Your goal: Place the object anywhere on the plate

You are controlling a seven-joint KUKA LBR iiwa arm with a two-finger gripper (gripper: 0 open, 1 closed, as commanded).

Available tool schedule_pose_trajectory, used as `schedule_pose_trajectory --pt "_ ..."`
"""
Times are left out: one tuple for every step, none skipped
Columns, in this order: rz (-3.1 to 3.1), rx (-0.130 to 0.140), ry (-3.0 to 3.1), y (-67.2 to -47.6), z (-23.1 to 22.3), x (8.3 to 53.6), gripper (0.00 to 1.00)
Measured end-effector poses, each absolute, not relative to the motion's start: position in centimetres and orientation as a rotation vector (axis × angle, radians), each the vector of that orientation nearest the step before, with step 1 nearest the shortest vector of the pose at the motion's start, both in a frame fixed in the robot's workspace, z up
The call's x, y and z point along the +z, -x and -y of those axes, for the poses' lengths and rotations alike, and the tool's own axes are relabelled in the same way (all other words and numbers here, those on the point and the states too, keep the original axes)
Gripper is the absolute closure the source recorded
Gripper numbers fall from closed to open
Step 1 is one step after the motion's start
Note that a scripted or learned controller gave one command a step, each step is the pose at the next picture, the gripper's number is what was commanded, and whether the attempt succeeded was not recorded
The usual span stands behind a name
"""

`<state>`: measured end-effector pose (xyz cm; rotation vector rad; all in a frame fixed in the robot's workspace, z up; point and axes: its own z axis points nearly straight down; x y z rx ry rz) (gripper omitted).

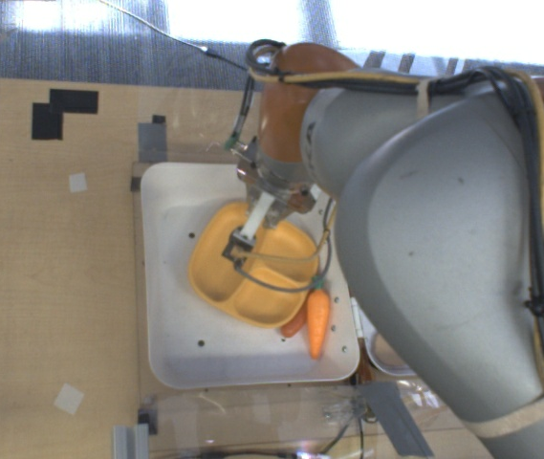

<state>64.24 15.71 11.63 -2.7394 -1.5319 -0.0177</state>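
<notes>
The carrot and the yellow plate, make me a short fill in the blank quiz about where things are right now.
1. The carrot lies in the white bin, beside the plate's ____ edge in the camera view.
2. The hand hovers over the ____ plate.
3. The carrot's green top points toward the ____ of the picture.

Missing words: right; yellow; top

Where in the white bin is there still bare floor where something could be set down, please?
The bin floor is bare along its left wall beside the yellow plate, and across the near strip below the plate. It is crowded at the right: the carrot lies against the plate's lower right edge, and the gripper hangs over the plate itself.
</notes>
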Motion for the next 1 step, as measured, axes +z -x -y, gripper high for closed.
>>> schedule_pose_trajectory --pt "1.532 -0.006 2.741 -64.03 -15.54 11.15 0.0"
